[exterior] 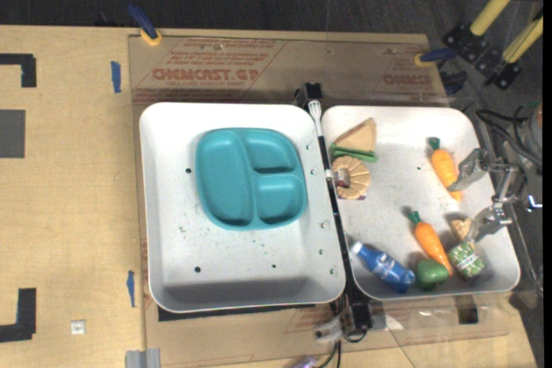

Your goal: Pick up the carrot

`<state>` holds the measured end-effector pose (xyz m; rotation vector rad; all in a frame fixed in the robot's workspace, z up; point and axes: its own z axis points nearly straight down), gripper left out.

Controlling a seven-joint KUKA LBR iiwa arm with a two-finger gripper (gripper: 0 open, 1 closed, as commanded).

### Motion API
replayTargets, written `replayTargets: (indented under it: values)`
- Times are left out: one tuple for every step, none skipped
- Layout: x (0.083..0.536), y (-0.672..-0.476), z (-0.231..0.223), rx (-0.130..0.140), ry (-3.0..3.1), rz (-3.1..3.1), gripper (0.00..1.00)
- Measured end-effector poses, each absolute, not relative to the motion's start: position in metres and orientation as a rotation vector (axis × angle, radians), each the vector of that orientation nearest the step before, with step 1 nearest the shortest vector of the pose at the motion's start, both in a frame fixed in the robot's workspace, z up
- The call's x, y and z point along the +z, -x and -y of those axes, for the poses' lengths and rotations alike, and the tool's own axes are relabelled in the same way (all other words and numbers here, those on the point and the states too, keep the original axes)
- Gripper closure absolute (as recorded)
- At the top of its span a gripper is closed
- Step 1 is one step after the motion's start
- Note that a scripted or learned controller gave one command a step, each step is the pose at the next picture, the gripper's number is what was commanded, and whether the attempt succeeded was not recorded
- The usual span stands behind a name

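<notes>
Two orange carrots with green tops lie in the right bin [405, 121]. One carrot [442, 166] is near the bin's far right, and the other carrot [429, 240] lies lower down toward the front. My gripper [468, 204] hangs at the bin's right edge, open, with one fingertip just right of the upper carrot and the other near a small tan piece [460, 227]. Nothing sits between the fingers.
The right bin also holds a sandwich wedge [358, 138], a round burger-like toy [352, 175], a blue bottle [384, 265], a green pepper [431, 273] and a green patterned can [467, 259]. A teal divided plate [252, 177] lies in the left bin [164, 254].
</notes>
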<state>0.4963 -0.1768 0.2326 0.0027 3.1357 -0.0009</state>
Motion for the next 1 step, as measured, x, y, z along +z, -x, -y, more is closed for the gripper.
replayTargets:
  values:
    - [0.11, -0.4847, 0.195, -0.005, 0.295, -3.117, 0.0]
